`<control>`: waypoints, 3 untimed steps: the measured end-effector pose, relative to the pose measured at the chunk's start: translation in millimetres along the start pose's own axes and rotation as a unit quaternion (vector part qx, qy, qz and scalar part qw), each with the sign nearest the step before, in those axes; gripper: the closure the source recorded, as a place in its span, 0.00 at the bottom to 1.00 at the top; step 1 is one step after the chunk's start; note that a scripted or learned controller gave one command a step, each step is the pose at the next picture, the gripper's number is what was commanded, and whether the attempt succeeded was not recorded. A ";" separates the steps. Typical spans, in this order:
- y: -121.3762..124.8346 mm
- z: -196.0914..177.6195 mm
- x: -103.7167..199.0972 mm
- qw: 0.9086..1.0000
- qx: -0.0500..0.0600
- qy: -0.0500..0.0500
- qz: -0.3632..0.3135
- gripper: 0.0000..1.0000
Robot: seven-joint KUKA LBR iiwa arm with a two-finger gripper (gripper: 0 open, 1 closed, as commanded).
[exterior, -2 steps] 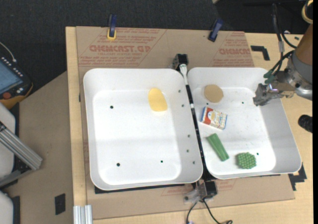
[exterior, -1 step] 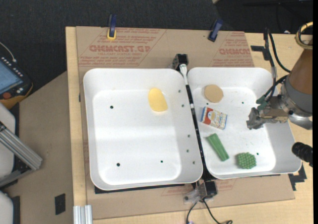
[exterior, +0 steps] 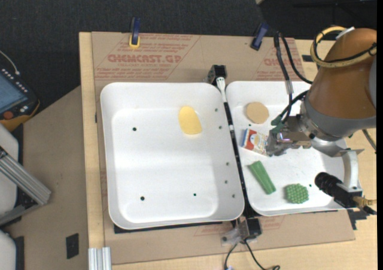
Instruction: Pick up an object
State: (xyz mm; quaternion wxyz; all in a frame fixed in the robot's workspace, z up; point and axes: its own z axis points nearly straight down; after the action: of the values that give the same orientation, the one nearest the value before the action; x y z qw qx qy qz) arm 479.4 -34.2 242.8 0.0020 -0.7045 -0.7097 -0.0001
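Observation:
The right bin (exterior: 299,92) holds a tan round disc (exterior: 257,112), a small red, white and blue packet (exterior: 254,141), a green bar (exterior: 262,176) and a green bumpy ball (exterior: 295,193). My gripper (exterior: 274,146) hangs low over the right bin, just right of the packet and above the green bar. Whether it touches the packet is unclear. A yellow oval piece (exterior: 190,120) lies in the left bin (exterior: 125,143).
The two white bins sit side by side on a cardboard sheet (exterior: 149,53) held by blue clips. The arm's orange band and grey wrist (exterior: 347,95) cover the right part of the right bin.

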 end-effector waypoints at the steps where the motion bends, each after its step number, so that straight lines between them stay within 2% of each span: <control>1: 0.6 -10.7 -4.3 1.000 -0.002 -0.001 0.004 1.00; 2: 1.2 -20.7 -4.3 1.000 -0.003 -0.002 0.004 1.00; 3: 3.9 -103.9 45.7 1.000 -0.007 -0.001 0.000 1.00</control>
State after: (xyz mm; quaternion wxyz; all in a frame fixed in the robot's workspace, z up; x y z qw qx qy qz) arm 483.3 11.2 346.8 -0.0033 -0.7044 -0.7098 -0.0046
